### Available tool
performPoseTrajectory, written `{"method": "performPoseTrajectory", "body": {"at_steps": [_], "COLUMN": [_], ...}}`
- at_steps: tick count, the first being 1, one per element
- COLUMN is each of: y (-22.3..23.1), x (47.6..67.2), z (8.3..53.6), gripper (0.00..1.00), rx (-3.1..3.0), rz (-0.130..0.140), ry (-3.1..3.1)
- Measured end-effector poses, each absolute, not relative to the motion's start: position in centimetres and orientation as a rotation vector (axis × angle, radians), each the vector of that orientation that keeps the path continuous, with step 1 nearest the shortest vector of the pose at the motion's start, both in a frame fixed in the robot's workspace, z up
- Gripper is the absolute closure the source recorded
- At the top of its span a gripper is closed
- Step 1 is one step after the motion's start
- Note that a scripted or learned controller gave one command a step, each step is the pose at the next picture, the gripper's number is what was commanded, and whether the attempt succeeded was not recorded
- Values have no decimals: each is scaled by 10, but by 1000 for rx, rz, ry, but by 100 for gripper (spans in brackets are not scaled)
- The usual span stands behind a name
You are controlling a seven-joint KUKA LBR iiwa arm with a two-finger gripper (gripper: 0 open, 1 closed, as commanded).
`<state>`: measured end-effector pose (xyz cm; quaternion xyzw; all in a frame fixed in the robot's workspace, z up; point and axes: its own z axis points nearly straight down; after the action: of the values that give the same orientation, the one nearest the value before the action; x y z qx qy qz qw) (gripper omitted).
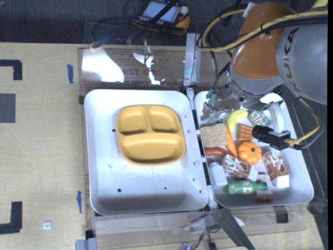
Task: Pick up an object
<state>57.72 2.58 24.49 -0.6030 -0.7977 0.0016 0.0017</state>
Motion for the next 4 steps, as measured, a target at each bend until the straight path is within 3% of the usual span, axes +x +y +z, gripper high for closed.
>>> {"method": "performPoseTrajectory", "body": {"at_steps": [1, 2, 3, 4], "y": [59, 26, 46, 43], "x": [598, 543, 627, 600], "z": [220, 236, 244, 242], "gripper": [100, 100, 100, 100], "rx": [-1219, -1013, -1260, -1640], "rz": [1, 1, -1, 3], "ry": [-2893, -2971, -2882, -2677]}}
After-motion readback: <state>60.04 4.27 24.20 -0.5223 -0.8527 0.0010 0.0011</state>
